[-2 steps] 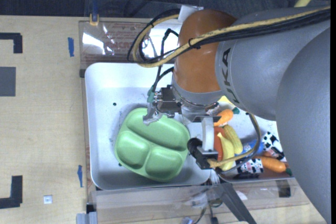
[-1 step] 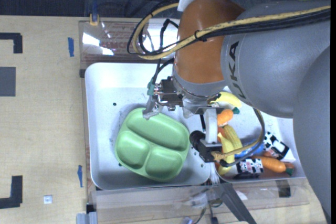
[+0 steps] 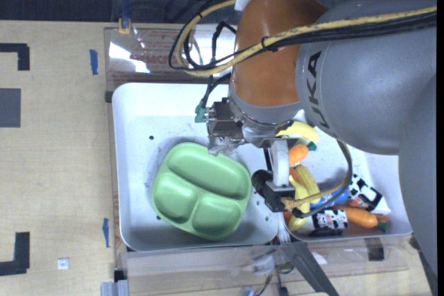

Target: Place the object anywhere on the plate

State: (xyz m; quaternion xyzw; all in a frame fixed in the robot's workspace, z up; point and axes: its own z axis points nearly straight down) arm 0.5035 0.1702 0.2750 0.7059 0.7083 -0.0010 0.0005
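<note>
A robotics lab is indicated: taped bench (image 3: 55, 149), white bins (image 3: 132, 149), exposed cabling (image 3: 201, 45), toy produce (image 3: 361, 218).

A green plate (image 3: 201, 190) with three compartments lies flat in the left white bin, lower centre of the frame, turned at a slant. The object to place cannot be told.
</note>
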